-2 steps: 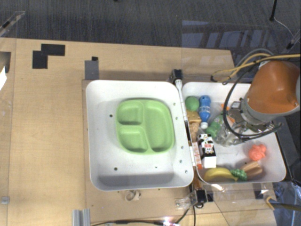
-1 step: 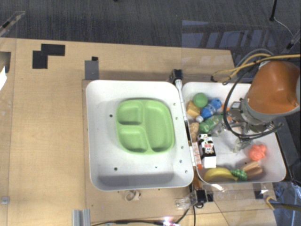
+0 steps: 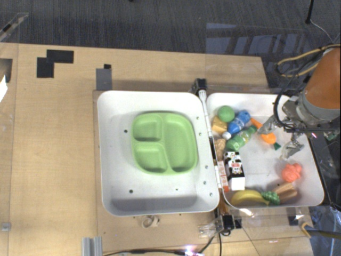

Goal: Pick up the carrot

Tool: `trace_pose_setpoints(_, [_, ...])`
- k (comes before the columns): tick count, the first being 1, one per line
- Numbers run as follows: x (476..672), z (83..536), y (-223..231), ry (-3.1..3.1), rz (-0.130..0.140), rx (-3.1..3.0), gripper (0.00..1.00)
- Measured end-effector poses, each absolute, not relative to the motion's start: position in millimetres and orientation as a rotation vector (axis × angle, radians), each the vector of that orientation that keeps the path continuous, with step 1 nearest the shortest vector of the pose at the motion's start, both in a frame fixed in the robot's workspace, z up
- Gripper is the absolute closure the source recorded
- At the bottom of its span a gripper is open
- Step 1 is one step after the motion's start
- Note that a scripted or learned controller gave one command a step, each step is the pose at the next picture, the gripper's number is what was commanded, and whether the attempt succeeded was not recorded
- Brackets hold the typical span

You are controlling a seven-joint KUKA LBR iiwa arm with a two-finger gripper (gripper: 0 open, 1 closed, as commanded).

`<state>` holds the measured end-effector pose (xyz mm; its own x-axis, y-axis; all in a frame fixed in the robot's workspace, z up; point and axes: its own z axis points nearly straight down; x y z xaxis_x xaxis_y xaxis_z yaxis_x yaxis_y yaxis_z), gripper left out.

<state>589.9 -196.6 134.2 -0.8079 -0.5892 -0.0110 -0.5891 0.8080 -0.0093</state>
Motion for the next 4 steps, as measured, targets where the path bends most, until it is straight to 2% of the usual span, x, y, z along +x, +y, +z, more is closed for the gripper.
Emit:
trace_pose_setpoints(1, [616.5, 90, -204, 2.925, -0.014, -1.098, 0.00])
trace_pose_setpoints(2, [620.7, 105, -203, 2.914, -0.021, -1.090, 1.00])
trace_pose_setpoints(3, [620.4, 104, -203, 2.915, -0.019, -1.091, 0.00])
trace_pose_setpoints(4, [632.1, 131, -206, 2.934, -0.009, -1.086, 0.00])
